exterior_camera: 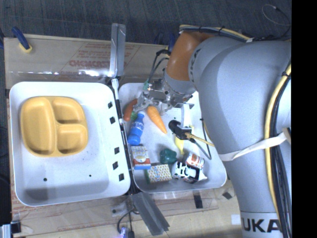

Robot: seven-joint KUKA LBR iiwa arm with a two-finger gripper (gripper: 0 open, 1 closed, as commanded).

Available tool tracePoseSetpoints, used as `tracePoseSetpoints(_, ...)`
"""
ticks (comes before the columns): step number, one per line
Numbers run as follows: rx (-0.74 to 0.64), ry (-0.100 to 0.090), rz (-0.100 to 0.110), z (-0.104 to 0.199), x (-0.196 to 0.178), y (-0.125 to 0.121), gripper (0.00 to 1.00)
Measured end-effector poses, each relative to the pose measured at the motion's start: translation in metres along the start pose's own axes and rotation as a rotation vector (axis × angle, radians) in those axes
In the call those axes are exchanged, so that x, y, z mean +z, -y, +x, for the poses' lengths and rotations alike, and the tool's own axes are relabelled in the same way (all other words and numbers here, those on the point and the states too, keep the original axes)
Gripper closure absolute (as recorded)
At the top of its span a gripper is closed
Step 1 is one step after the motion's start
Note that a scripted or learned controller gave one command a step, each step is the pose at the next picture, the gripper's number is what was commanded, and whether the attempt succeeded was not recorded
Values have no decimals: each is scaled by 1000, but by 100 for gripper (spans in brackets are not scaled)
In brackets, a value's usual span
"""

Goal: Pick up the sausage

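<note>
Left white bin (29, 182): yellow three-compartment plastic tray (53, 125). Right white bin (213, 180): reddish-brown sausage (130, 110) by left wall, just beside blue plastic bottle (136, 128) and orange toy carrot (156, 119). Gripper (157, 97) low over carrot top, near sausage; opening and grasp: cannot tell

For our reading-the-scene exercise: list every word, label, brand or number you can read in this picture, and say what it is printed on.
"UKA": white letters on the arm base, lower right; the start of the word is cut off.
Red print on the cardboard behind the bins: upside down and too blurred to read.
Labels on the small boxes and the blue bottle in the right bin: too small to read.
</note>
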State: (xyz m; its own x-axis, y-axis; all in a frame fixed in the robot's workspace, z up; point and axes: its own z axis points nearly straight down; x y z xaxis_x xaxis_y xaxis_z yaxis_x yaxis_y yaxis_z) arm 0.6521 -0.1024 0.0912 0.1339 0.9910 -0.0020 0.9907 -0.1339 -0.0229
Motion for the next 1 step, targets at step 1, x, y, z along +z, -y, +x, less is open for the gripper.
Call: tracePoseSetpoints(1, 417, -7, -15, -7, 2, 88, 0)
